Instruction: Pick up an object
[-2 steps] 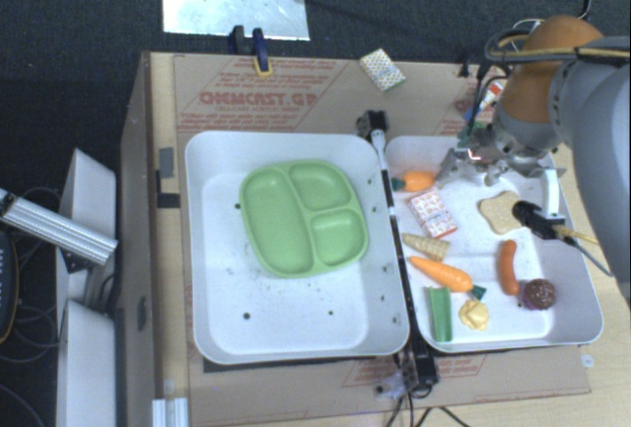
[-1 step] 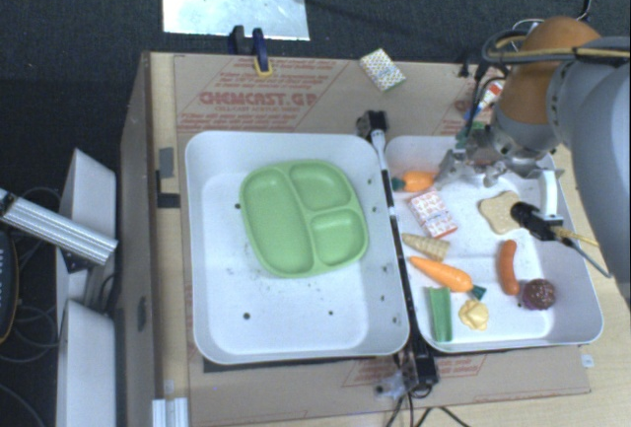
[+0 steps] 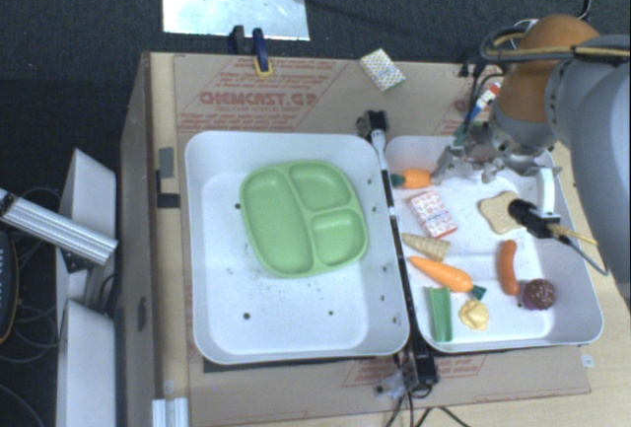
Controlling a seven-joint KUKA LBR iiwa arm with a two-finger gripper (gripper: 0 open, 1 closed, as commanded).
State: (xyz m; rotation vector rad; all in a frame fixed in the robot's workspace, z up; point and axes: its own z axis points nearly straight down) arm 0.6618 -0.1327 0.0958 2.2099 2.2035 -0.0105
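Counting two white bins (image 3: 212, 317), one green tray (image 3: 301, 218), two carrots (image 3: 441, 271).

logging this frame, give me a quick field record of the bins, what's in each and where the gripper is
left bin: holds a green divided plate
right bin: carrot, sausage, bread slice, cone, red-and-white packet, green strip, yellow piece, dark red ball, small orange piece
gripper: low over the right bin's far end, near the small orange piece
held: nothing seen between the fingers
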